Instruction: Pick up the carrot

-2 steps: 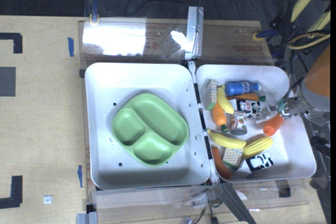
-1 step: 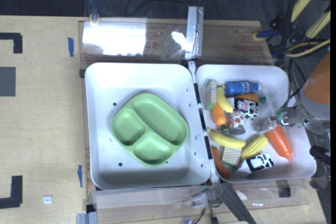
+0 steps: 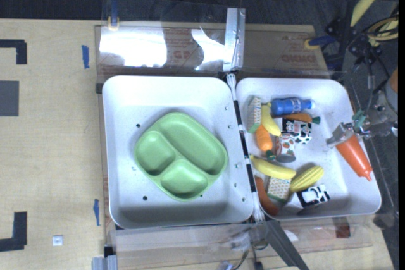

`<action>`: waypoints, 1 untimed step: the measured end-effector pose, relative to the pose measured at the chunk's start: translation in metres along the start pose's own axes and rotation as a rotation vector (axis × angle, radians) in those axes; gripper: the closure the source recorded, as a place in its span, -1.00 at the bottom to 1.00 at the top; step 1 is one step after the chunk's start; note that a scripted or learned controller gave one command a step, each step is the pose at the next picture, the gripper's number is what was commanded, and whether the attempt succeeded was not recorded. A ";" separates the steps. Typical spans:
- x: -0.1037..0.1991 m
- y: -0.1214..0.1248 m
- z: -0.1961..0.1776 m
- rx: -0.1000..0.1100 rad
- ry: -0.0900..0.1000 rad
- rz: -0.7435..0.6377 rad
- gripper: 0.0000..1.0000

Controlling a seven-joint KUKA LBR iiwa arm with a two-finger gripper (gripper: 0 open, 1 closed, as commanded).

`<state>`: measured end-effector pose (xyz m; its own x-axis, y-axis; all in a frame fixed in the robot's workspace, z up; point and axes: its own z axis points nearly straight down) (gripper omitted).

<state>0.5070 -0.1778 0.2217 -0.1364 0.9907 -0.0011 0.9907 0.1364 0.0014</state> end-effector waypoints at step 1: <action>-0.013 0.073 0.008 -0.002 -0.002 -0.138 1.00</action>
<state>0.5815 -0.1802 0.2139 -0.2716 0.9624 -0.0033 0.9624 0.2716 0.0033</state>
